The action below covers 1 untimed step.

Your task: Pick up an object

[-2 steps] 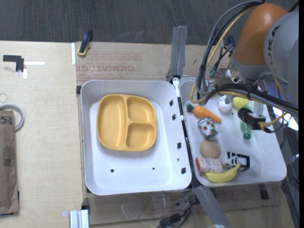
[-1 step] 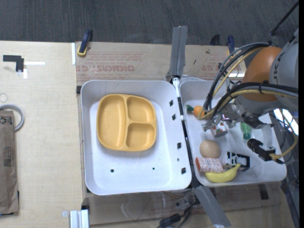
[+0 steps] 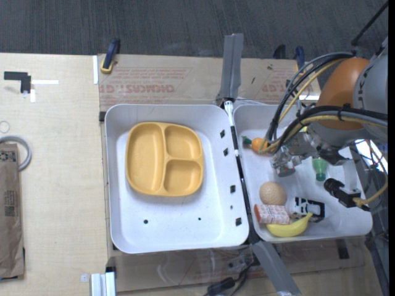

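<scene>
Your gripper [image 3: 285, 165], finger state unreadable, hangs mid right bin [image 3: 345, 227]; banana [image 3: 289, 227] perhaps touching its near edge.

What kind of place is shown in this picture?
Probably a robotics lab set up for picking tests: a cabled arm reaches over two white bins, which hold a yellow divided plate and toy food such as a banana.

A tan round ball [image 3: 272, 193] lies mid-bin in the right bin [image 3: 345, 230]. Near the front wall, a pink-and-white block [image 3: 272, 214] lies just beside a yellow banana [image 3: 289, 227]. A small orange piece [image 3: 257, 143] and a green piece [image 3: 319, 168] lie farther back.
</scene>
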Tool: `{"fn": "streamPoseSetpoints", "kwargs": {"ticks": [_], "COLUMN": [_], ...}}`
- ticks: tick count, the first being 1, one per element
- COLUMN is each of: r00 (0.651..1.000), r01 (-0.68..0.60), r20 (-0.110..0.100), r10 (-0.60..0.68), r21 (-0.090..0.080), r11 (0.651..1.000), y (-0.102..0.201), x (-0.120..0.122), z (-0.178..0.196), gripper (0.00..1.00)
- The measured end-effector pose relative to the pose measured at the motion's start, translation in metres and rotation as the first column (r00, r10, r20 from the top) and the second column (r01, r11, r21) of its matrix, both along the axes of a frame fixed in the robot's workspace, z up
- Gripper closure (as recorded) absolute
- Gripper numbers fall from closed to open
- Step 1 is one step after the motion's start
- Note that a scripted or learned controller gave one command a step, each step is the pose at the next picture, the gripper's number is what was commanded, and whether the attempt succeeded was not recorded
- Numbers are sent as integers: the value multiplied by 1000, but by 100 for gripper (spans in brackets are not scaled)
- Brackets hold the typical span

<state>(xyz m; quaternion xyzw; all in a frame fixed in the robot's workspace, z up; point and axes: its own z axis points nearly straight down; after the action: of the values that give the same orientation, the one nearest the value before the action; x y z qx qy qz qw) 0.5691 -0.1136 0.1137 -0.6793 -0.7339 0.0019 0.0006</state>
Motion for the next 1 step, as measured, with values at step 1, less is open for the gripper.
{"fn": "streamPoseSetpoints", "kwargs": {"ticks": [1], "r00": [985], "r01": [-174], "r20": [3], "r10": [174], "r21": [0], "r11": [985], "y": [36], "x": [29], "z": [107], "gripper": [100]}}
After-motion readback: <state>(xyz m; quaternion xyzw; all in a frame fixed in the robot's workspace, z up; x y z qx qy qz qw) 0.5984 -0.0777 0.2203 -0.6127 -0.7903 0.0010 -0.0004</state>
